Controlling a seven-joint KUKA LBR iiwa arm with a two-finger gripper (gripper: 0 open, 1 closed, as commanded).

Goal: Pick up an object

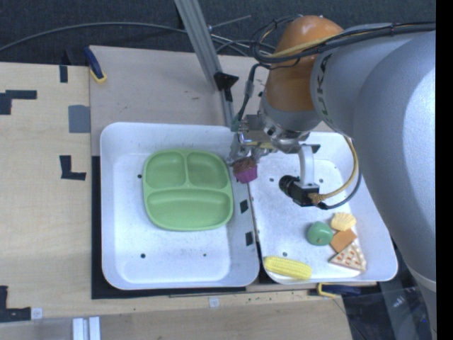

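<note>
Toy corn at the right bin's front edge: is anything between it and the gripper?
Nothing visible blocks it. The gripper hangs over the divider between the bins, the corn lies toward the front, and bare bin floor lies between them.

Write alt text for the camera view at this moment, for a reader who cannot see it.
A grey arm with an orange band reaches in from the right, its gripper over the divide between two white bins with a small purple object at its tip. The left bin holds a green divided plate; the right bin holds toy corn and other toy foods.
</note>
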